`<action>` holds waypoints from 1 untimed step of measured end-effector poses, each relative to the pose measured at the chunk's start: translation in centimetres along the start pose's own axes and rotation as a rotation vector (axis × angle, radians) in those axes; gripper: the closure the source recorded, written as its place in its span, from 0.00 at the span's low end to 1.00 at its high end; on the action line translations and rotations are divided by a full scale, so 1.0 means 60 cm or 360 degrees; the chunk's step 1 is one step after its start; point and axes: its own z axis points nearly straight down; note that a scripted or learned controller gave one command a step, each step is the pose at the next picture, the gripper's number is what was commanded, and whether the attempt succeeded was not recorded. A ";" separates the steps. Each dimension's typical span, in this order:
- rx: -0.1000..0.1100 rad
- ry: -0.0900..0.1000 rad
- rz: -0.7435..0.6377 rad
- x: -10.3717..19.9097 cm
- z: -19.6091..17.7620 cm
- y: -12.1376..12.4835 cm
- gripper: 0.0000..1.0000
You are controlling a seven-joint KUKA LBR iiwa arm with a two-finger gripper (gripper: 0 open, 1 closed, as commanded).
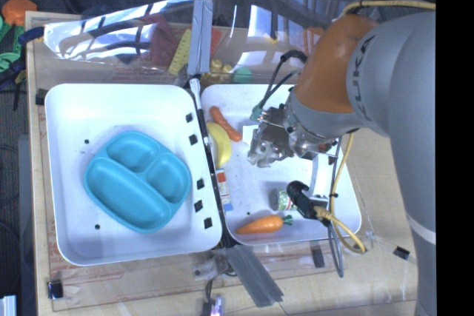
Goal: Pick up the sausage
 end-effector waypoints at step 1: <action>0.0009 -0.0003 -0.0009 0.000 -0.012 0.000 1.00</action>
